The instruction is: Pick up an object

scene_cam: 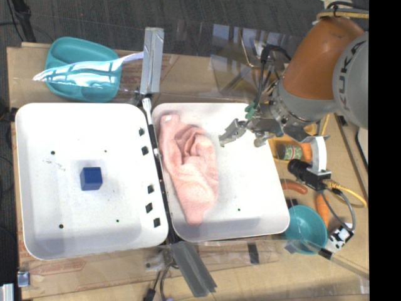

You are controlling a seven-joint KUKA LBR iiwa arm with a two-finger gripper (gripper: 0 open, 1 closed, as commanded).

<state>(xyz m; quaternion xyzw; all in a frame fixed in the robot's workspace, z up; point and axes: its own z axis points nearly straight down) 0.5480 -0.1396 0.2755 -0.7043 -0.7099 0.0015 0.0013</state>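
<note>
A crumpled pink cloth [190,168] lies along the left side of the right bin [250,199]. A small blue cube [91,178] rests on the floor of the left bin [37,143]. My gripper [244,137] hovers over the upper right part of the right bin, just right of the cloth's top end. Its fingers [230,132] are spread open with nothing between them. The grey arm with its orange band [319,49] comes in from the upper right.
A teal scoop-like object [81,68] sits behind the left bin. To the right of the right bin are a teal bowl [305,227], a small bottle [293,152], orange-handled tools [322,209] and cables. A grey taped divider [150,74] runs between the bins.
</note>
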